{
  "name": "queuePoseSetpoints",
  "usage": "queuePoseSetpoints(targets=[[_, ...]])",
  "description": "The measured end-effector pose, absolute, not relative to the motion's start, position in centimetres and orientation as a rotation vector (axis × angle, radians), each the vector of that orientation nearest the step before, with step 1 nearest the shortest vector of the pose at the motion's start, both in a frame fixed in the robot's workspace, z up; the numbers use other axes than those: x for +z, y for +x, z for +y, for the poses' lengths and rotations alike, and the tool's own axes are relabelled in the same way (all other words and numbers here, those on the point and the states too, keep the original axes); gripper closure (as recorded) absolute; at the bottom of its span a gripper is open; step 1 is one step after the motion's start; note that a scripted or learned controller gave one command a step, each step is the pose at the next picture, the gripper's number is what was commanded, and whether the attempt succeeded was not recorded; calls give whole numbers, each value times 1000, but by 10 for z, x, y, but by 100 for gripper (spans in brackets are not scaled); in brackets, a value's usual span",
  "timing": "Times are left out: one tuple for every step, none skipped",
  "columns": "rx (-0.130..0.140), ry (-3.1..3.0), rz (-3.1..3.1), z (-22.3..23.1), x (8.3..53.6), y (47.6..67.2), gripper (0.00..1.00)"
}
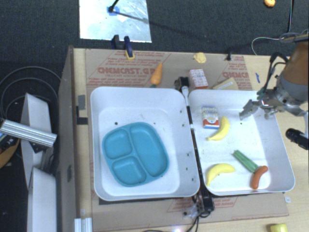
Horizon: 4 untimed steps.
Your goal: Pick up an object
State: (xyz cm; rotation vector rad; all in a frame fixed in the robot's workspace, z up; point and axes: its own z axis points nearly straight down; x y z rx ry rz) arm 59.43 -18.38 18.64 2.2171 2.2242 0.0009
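Observation:
My gripper (258, 112) hangs over the upper right part of the right bin (280, 144), open with nothing between its fingers. Below and to its left lie a small white, red and blue box (210, 117) and a yellow banana (219, 129). Nearer the front of that bin are a second banana (219, 171), a green cucumber-like piece (245, 160) and a red-orange sausage (258, 176). The gripper stands apart from all of them.
The left bin (111, 105) holds a blue divided plate (135, 152). Behind the bins on the cardboard lie a carrot (156, 73), a small carton (198, 78) and a yellow lump (200, 57). A metal rail (28, 132) sits far left.

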Motion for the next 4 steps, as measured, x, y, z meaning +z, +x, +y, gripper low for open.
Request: queuePoseSetpoints(targets=[[4,2210,2233,-133,118,665,0],[18,2210,2208,-124,91,640,0],[19,2205,2207,-110,93,625,0],[27,2206,2211,-108,105,627,100]])
